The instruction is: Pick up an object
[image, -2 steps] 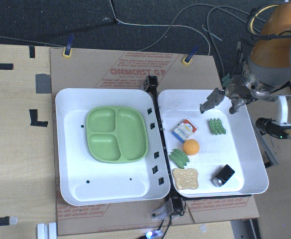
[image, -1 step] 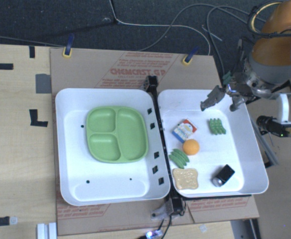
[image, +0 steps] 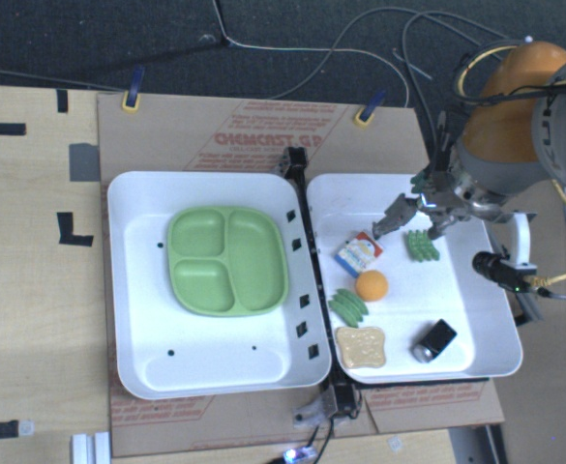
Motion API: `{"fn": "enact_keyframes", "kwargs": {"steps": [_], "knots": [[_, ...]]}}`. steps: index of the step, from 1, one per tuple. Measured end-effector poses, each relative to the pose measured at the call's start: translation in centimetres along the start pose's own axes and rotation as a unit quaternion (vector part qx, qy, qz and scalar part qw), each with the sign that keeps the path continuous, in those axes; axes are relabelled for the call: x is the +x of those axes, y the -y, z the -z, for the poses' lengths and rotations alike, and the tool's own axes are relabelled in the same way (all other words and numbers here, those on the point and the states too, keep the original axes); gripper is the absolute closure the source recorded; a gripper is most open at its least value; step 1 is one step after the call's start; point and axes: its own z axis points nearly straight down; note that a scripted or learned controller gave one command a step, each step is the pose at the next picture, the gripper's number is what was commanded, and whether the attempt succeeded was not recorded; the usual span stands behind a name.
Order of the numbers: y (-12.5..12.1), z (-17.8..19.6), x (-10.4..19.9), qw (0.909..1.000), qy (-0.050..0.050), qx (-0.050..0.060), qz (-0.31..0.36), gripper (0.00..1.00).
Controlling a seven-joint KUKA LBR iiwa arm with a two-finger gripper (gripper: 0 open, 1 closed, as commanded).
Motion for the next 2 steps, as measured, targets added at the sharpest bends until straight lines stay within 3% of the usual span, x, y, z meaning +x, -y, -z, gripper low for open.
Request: {"fn": "enact_keyframes", "kwargs": {"steps": [2], "knots": [[1.0,-12.4,1.0,1.0000,0.000,0.001,0.000,0.00]]}}
